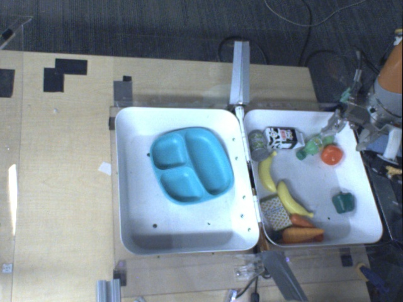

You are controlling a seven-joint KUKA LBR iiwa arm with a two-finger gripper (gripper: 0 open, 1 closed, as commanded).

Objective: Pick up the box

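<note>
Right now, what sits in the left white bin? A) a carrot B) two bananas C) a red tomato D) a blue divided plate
D: the blue divided plate lies in the left bin, while the bananas, carrot and red tomato all lie in the right bin.

Left bin [132, 187]: one blue divided plate [191, 164]. Right bin [368, 222]: small black-and-white box [281, 137] beside a grey can [257, 145], two bananas [280, 186], carrot [302, 234], orange ball [331, 155], dark green block [343, 202]. Arm [387, 87] at the right bin's far right corner.
</note>
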